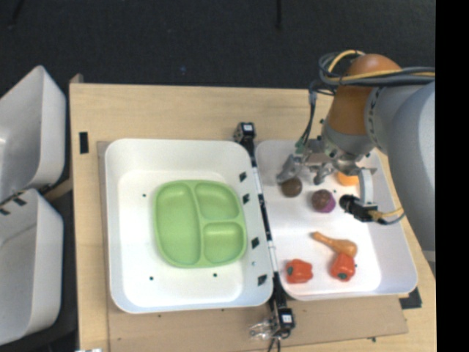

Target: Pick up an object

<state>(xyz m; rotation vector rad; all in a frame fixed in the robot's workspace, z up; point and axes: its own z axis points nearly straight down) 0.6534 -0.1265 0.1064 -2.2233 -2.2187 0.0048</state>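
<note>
My gripper [303, 173] hangs over the far left part of the right bin [388, 266], its fingers apart and nothing between them. A brown round object [292, 188] lies just in front of the left fingertip, close to it or touching it. To its right sits a purple round object [323, 201]. An orange object [346, 177] peeks out from behind the wrist. Nearer the front lie an orange gourd shape [336, 243], a red pepper [298, 270] and a red-orange piece [343, 267].
The left bin [124, 270] holds a green divided plate [199, 222]. A ridge with black clips [259, 211] separates the two bins. The arm's grey body [410, 152] covers the right bin's far right corner. A black cable fitting [357, 207] hangs beside the purple object.
</note>
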